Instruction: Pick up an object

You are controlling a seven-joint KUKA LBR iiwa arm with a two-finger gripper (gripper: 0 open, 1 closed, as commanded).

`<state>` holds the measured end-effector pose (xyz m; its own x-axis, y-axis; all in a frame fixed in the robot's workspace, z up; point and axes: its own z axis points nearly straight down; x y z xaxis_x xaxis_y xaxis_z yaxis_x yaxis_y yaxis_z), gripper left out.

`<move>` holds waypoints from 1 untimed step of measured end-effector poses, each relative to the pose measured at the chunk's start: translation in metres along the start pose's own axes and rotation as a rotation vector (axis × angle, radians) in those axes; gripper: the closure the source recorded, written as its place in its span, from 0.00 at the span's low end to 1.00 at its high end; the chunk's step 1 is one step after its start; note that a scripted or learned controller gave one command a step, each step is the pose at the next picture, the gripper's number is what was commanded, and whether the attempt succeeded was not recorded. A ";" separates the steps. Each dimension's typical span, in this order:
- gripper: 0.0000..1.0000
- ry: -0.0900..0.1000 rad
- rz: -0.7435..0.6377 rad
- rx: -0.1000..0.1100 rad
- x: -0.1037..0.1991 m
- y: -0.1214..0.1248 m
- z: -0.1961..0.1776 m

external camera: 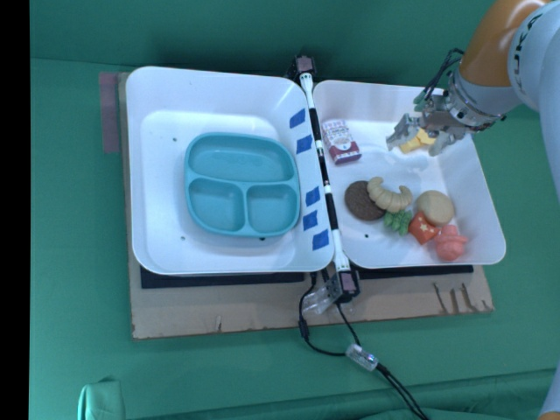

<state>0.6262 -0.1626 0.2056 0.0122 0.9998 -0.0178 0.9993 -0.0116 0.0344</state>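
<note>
Landmark: the right bin (pixel 490 243), holding all loose items.

Nearest the camera, along the bin's front edge: a pink-red toy (pixel 450 244) at the front right corner, a red piece (pixel 423 227) touching it on the left, green sprigs (pixel 398 221) just beside that. Slightly further in: a round tan bun (pixel 435 206), a curved croissant (pixel 390 194) overlapping a dark brown cookie (pixel 357 200). Further back, near the bin's left wall: a small red-and-white carton (pixel 340 141), lying flat, well apart from the cluster.

Farthest, over the bin's rear right area: the hand (pixel 418 138), fingers spread moderately, with a yellow object (pixel 416 141) sitting between them. It appears gripped, and seems raised off the bin floor, though the slant view makes lift height uncertain.

Outside the bin, to its left: a teal divided plate (pixel 242 185) in the left bin (pixel 157 94).

Progress judgement: grasp looks made; what is left is a clear lift and proof that the hold is secure.
</note>
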 end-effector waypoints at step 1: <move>0.00 0.010 -0.009 0.023 0.014 0.070 0.019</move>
<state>0.6968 -0.1502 0.1891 0.0026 1.0000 -0.0085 0.9999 -0.0025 0.0112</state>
